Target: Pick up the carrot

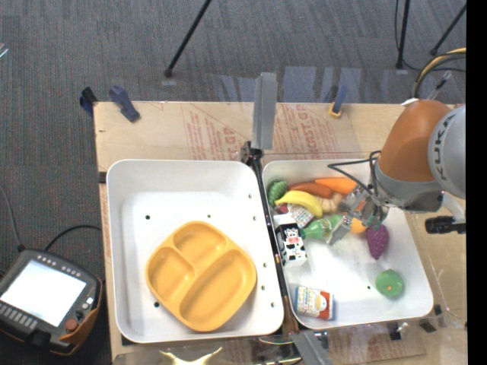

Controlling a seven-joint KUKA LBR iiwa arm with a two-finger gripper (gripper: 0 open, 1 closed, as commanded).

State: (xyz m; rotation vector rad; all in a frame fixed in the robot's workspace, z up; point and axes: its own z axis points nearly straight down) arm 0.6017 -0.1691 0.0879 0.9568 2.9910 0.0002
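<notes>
Camera view: one carrot (335,183), one banana (301,201) (touching), two bins (125,204)

We are seeing the carrot (335,183) lying in the right bin (415,242), near its far wall. It is showing as an orange, tapered body stretched roughly across the view, its right end the brighter orange and its left end running darker toward the red-orange. It is resting flat among the other toy foods, just behind the yellow banana (301,201), whose curved back is sitting against its near side. We are not making out any leafy top from here.
</notes>
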